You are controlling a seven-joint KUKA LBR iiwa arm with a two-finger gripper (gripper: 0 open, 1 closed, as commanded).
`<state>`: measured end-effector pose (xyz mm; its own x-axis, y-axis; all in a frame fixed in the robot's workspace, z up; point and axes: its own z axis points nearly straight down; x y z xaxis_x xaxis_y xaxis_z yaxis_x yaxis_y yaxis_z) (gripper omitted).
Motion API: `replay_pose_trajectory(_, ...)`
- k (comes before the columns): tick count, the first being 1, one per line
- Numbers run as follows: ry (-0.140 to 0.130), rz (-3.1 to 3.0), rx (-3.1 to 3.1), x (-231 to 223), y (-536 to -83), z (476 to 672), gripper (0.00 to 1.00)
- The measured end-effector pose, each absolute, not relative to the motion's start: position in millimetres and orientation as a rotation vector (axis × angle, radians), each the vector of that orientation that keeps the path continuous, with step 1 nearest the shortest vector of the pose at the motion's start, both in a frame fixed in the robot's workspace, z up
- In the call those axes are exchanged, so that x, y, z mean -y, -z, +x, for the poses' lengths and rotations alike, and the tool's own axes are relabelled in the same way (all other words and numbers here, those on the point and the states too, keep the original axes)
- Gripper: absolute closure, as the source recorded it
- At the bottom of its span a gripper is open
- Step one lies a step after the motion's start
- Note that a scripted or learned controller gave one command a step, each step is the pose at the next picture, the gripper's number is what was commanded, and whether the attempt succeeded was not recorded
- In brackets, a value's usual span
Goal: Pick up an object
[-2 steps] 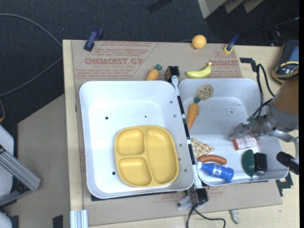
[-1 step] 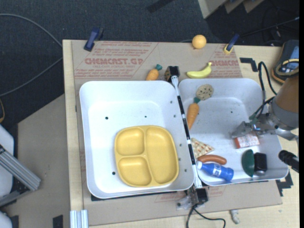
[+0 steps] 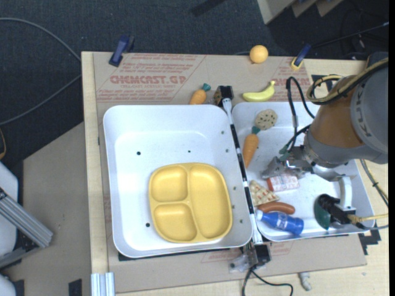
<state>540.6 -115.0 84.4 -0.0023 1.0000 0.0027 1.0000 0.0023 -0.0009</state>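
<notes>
Low over the right bin (image 3: pixel 364 184), the hand (image 3: pixel 285 164) hung just above a small red-and-white packet (image 3: pixel 285 182); whether its metal tips were apart or together could not be told, since they blurred into the clutter beneath. Nothing showed between them. The arm (image 3: pixel 345 125) covered much of that bin's right half. Around the packet lay a carrot (image 3: pixel 250 148) near the divider, a speckled cookie (image 3: pixel 266 118) at the far end, a waffle piece (image 3: pixel 260 193), a sausage (image 3: pixel 277 208) and a blue bottle (image 3: pixel 283 223) at the near end, and a dark green thing (image 3: pixel 323 209), hard to name. The left bin (image 3: pixel 123 134) held a yellow divided plate (image 3: pixel 190 201). On the table (image 3: pixel 99 85) behind the bins lay a banana (image 3: pixel 259 93), an orange ball (image 3: pixel 258 54) and a second carrot (image 3: pixel 199 96). Reaching in from the right, the arm bent down, wrist pointing left.
</notes>
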Motion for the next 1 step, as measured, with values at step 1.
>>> replay_pose_trajectory(1,0.002,-2.22,2.223,43.4,-184.8,541.8,1.0)
